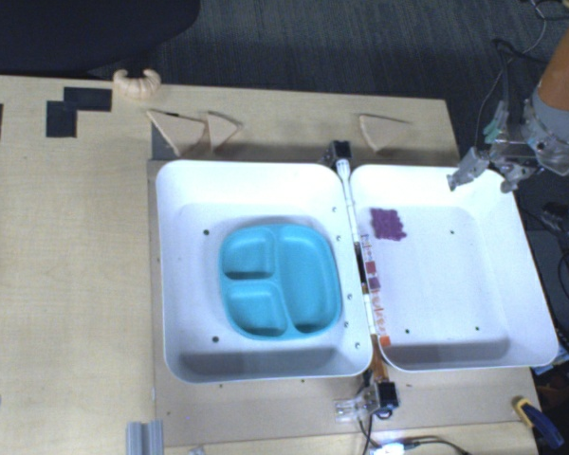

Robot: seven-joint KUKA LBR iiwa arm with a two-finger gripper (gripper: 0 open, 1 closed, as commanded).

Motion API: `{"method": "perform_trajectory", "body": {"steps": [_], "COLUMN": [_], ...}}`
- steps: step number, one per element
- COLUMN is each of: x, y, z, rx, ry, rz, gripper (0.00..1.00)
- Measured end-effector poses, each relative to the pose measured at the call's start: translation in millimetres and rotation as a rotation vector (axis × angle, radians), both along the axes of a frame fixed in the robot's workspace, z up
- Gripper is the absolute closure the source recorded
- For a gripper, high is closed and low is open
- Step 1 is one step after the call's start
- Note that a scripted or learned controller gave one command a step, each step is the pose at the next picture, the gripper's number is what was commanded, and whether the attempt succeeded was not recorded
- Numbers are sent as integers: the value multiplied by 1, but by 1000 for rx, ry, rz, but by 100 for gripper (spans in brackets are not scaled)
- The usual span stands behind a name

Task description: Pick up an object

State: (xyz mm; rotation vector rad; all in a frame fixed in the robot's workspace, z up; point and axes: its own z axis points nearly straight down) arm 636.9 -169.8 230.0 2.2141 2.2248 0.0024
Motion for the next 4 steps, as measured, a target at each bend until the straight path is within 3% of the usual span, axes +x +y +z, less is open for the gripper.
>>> {"method": "perform_trajectory", "body": {"steps": [1,2,3,4], "x": [19,-44,-94,-147], "y": [0,1,8,70], "z": [-110,-144,-138,-142], "rx": [1,0,1,-1], "ry": [3,-2,1,-9], "rz": [3,-2,-3,-2], "gripper": [0,0,0,0]}}
